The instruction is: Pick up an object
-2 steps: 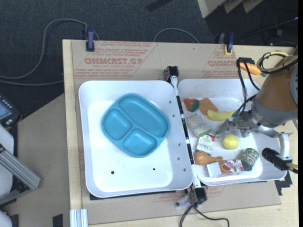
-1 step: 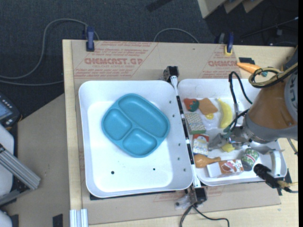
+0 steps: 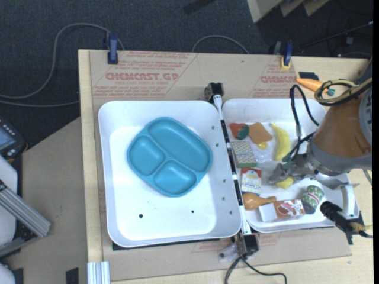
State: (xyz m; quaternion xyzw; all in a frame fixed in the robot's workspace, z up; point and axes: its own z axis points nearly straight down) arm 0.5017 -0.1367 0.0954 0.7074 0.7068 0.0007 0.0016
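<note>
1. The gripper reaches low into the right bin from the right, its metal fingers down among the toy food; whether they are spread or closed cannot be told, and nothing shows clearly between them.
2. A yellow banana lies just above the gripper, with a second yellow piece touching its underside.
3. Left of it sit a patterned packet, a small red-and-white carton, an orange-tan piece and a red-and-green item.
4. Along the bin's near edge lie a wooden spoon, a flat red-and-white package and a green-labelled can.
5. The left bin holds a blue three-compartment plate, well apart from the gripper.
</note>
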